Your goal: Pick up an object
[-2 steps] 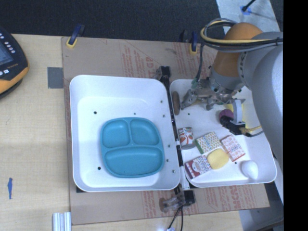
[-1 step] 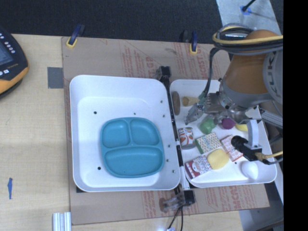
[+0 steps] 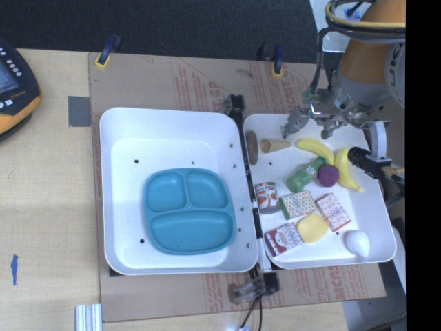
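Pincer (image 3: 311, 121) first: mine hangs above the far edge of the right bin (image 3: 386, 243), and I have to be honest, I cannot tell how it is set or see a thing in it, because it looks small and dark from up here. So I will not say I am holding something. My landmark is the yellow banana (image 3: 324, 148). My pincer is just past the banana, toward the far wall of the bin. A little brown cone (image 3: 275, 144) lies to the left of the banana, close to my pincer too. On the near side of the banana is a green bottle (image 3: 304, 174), and a purple ball (image 3: 328, 175) sits right against the banana. Farther toward the front from the banana are a small can (image 3: 266, 197), some flat food packets (image 3: 299, 203), a soft yellow lump (image 3: 312, 227) and a white egg (image 3: 357, 243). Well to the left of the banana, in the other bin, is a blue plate (image 3: 189, 210) with three parts. I think my job has hardly begun. What could go wrong? The toys are packed close, so I could bump the purple ball when I go for the banana. The banana is curved and smooth, so it could slip out. The bin wall is near, so I might hit it.
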